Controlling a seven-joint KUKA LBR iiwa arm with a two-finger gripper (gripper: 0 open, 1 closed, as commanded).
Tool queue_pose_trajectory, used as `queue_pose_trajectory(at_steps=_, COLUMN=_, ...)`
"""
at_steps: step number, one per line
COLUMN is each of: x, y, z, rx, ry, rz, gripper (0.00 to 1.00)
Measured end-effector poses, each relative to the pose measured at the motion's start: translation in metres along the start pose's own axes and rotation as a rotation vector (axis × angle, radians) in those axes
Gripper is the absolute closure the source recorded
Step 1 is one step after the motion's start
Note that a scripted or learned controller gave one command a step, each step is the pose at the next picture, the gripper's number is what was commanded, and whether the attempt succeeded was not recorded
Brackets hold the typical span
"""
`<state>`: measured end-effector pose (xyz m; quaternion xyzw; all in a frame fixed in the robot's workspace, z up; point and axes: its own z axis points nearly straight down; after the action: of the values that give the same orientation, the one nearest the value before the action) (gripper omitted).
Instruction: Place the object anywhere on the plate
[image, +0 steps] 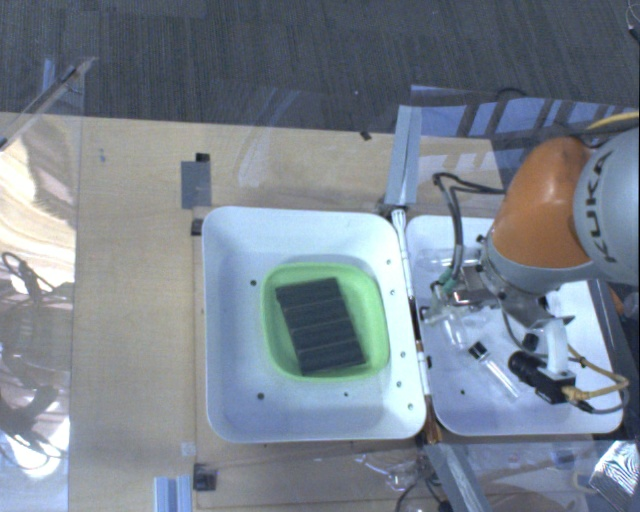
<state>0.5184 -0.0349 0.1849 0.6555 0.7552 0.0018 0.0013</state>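
In the camera view, a dark ribbed block (319, 326) lay flat on the green plate (276, 300), which sat in the left white bin (230, 330) on the wooden bench (130, 330). The grey arm (560, 215) with its orange band hung over the right bin (470, 400). Its jaws (455, 300) were low above that bin's floor; whether they stood wide or closed I could not tell.

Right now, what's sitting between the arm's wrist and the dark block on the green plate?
In the camera view, the two bins' adjoining white rims lie between the dark block, on the green plate, and the arm's wrist.
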Motion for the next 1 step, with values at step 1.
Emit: queue_pose_trajectory(at_steps=1, x=-0.0005, y=0.0000, z=-0.0001, rx=0.000, ry=0.000, rz=0.001, gripper=0.00)
